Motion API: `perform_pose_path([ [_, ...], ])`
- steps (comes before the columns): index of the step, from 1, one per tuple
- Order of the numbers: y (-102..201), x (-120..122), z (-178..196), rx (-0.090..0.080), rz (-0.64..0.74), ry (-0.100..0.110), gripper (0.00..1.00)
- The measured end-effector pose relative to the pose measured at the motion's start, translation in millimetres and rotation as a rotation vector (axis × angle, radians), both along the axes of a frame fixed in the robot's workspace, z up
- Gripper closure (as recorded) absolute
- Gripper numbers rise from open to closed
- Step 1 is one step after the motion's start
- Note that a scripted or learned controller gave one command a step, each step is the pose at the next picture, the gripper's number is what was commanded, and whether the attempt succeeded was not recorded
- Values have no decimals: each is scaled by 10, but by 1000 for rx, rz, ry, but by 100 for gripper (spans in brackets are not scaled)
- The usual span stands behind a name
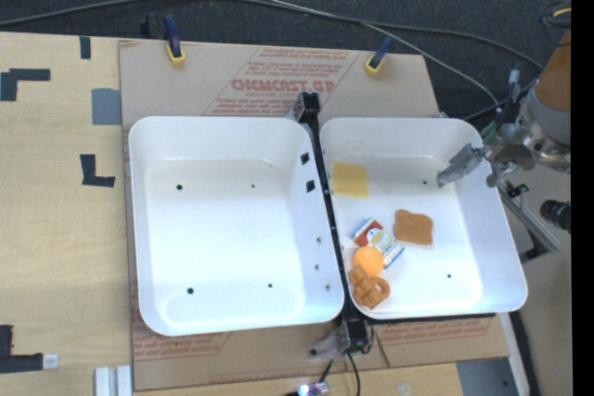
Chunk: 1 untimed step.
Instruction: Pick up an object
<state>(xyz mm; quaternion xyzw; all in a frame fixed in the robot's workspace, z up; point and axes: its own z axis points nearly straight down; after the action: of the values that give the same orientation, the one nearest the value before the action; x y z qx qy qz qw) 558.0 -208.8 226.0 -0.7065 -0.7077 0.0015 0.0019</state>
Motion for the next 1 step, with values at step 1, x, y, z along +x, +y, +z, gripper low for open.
perform_pose_path([
  [1, 329, -26, -1376, 4, 2, 9, 0],
])
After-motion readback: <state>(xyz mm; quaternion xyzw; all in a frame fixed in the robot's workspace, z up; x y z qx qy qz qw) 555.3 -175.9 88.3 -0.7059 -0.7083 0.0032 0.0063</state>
